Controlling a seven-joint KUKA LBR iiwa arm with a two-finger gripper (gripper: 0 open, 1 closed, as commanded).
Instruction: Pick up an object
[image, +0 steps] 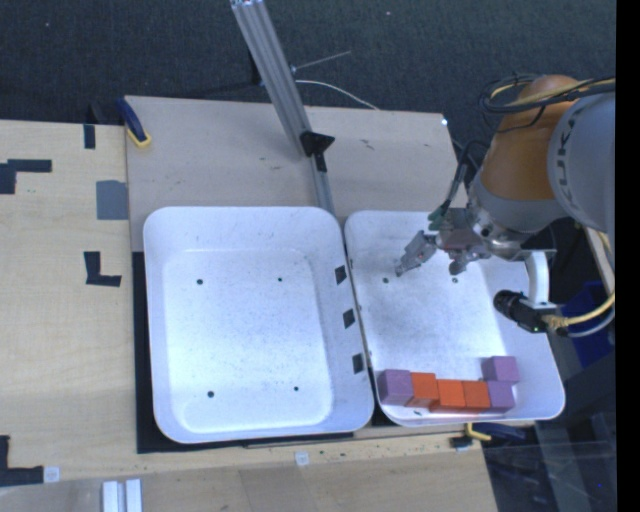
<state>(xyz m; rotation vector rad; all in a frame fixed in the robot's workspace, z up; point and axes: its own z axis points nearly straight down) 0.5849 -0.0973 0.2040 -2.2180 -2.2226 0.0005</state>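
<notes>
Several blocks lie in a row along the near wall of the right bin (400, 310): a purple block (396, 384) at the left, orange blocks (452, 393) in the middle, and a purple block (500, 372) at the right end. My gripper (436, 256) hangs over the far part of the right bin, well away from the blocks. Its fingers (412, 255) are spread apart with nothing between them.
The left bin (240, 320) sits beside the right one, with small black tabs along their shared edge. A slanted metal pole (285, 95) rises behind the bins. A black and yellow cable fitting (525, 312) sticks out at the right bin's right rim.
</notes>
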